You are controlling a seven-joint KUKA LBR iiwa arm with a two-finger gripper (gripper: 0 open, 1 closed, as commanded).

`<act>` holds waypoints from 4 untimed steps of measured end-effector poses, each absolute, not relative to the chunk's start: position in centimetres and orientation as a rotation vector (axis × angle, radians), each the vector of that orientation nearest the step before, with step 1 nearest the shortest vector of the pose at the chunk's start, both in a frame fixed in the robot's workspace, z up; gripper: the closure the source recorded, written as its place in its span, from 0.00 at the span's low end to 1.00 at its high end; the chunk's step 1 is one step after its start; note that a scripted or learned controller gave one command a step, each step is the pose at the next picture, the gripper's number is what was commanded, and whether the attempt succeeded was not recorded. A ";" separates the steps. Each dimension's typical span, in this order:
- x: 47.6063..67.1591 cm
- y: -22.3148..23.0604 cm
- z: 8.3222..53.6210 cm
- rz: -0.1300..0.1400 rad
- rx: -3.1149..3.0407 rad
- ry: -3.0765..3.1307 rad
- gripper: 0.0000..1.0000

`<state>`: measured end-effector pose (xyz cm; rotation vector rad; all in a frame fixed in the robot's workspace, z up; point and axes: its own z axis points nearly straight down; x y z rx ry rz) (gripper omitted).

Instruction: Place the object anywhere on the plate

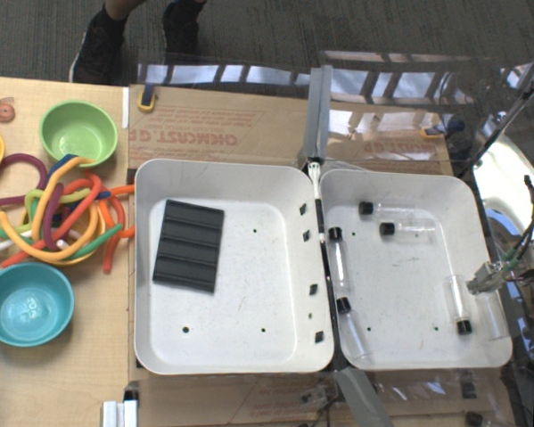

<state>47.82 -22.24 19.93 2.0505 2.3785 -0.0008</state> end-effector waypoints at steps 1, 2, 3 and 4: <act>47.7 -22.2 17.2 -0.002 1.864 2.533 1.00; 47.8 -22.2 18.1 -0.001 1.743 2.613 1.00; 47.7 -22.2 16.2 -0.001 1.591 2.712 1.00; 47.8 -22.1 16.3 -0.001 1.448 2.790 1.00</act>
